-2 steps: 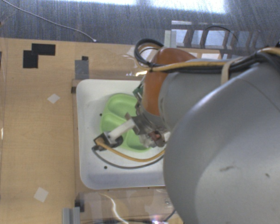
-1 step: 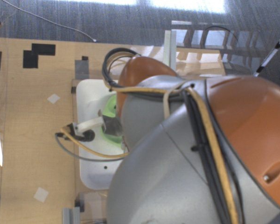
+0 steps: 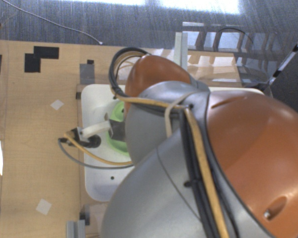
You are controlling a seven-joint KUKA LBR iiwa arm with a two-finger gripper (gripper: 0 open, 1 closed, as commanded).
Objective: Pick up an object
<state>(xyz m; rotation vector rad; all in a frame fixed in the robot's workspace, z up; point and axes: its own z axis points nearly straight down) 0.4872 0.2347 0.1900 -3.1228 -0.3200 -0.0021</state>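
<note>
The grey and orange arm covers most of the view and reaches down into the left white bin. A light green object peeks out from under the arm's wrist inside that bin, with more green showing lower at the arm's edge. The arm's body hides the gripper's tips, and I cannot tell whether anything sits between them.
A white fitting with a black cable end and yellow hose sticks out over the bin's left wall. The wooden bench lies to the left, with black markers at its far side. A metal frame stands behind.
</note>
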